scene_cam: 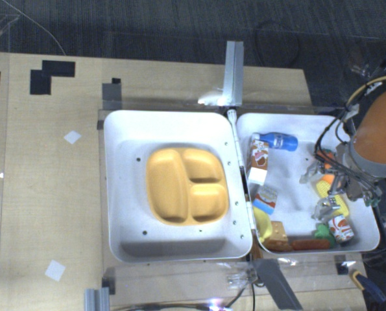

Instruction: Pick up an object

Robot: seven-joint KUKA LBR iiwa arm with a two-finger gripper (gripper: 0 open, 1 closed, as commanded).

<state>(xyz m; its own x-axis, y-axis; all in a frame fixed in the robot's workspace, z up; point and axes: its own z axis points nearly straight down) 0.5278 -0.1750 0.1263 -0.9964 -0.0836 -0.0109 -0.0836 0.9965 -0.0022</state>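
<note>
Gripper (332,196) | low in right bin (290,167), over yellow item (325,186); grip state cannot tell, cables blur it | yellow item near bin's right wall, beside red-white can (341,229) | probably light, stiff, smooth plastic; take across narrow middle | long axis seems to run slantwise, upper-left to lower-right

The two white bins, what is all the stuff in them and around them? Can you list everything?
left bin: one, white, middle of the bench
tray: one, yellow, three compartments, in the left bin
right bin: one, white, beside the left bin
bottle: one, blue, top of the right bin
small items: several, mixed colours, crowded along the right bin's left and bottom edges
bench: one, pale wood
arm: one, grey with orange band, over the right bin
gripper: one, down among the items at the right
</note>
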